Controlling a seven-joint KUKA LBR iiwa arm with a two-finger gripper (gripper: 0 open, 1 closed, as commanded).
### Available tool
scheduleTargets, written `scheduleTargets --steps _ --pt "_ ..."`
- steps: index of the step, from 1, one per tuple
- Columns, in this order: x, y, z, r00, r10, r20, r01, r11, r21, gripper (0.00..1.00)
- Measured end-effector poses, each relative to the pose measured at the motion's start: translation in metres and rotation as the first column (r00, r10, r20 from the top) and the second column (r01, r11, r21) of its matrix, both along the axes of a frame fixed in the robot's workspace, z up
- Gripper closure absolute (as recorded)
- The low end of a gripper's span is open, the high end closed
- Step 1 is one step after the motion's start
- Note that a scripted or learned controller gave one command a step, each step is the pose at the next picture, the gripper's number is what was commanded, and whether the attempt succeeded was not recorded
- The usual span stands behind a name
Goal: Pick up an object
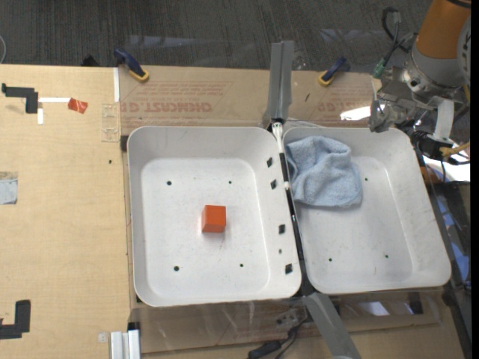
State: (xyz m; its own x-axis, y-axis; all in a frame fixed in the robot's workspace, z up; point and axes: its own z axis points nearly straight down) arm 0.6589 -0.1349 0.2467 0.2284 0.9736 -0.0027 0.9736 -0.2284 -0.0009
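Orange block (pixel 214 219): rests flat near the centre of the left bin (pixel 150 268), apart from all walls. Light-blue cloth (pixel 323 172): crumpled at the 10 o'clock corner of the right bin (pixel 404 260), touching the divider side. Gripper (pixel 391 111): positioned above the 1 o'clock corner of the right bin, outside its rim; whether it grips anything cannot be told

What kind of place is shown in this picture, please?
Probably a robotics lab or test bench. Two shallow white plastic bins sit side by side on cardboard held by blue-and-yellow clamps, and a grey robot arm with an orange band reaches in beside a small orange cube.
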Motion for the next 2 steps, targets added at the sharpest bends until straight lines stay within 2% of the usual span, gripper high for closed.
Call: scheduleTargets --steps 1,2 --pt "0.0 -0.018 0.052 0.996 0.089 0.001 -0.089 0.996 -0.001 1.0" --pt "0.0 -0.049 0.028 0.9 0.437 0.0 -0.437 0.9 0.001 1.0"
